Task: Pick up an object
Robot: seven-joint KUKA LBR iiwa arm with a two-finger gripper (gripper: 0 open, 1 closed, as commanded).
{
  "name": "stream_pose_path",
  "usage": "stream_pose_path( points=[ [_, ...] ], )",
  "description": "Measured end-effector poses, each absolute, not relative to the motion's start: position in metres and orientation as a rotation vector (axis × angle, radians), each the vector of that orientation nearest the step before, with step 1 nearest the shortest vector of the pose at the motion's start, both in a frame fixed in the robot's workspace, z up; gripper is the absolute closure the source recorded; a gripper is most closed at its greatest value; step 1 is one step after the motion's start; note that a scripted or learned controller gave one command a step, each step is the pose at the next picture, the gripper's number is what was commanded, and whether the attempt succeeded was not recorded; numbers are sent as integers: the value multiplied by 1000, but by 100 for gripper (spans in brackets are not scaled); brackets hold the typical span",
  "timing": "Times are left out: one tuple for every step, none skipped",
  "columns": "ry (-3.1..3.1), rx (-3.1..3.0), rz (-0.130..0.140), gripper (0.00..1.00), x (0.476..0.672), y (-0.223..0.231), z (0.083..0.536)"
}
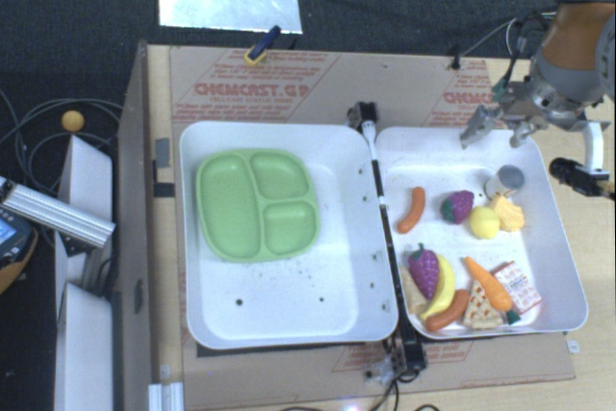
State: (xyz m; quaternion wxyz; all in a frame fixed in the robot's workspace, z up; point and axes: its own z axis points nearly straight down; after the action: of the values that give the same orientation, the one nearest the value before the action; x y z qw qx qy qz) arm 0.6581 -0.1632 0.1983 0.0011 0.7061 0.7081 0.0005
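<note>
The approach step is judged to be in hand: the hand (499,126), spread open and grasping nothing, is seen at the upper right above the right bin (570,250), where the purple grapes (458,205) could be descended upon next.

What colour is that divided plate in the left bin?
Light green, seen in the camera view: the divided plate.
</note>
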Motion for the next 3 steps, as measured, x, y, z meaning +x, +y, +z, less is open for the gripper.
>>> stream_pose_path(
  points=[
    [2225,2217,2,0,620,-126,84],
    [2226,2216,1,0,619,-114,84],
    [2226,2216,1,0,607,-102,84]
  ],
)
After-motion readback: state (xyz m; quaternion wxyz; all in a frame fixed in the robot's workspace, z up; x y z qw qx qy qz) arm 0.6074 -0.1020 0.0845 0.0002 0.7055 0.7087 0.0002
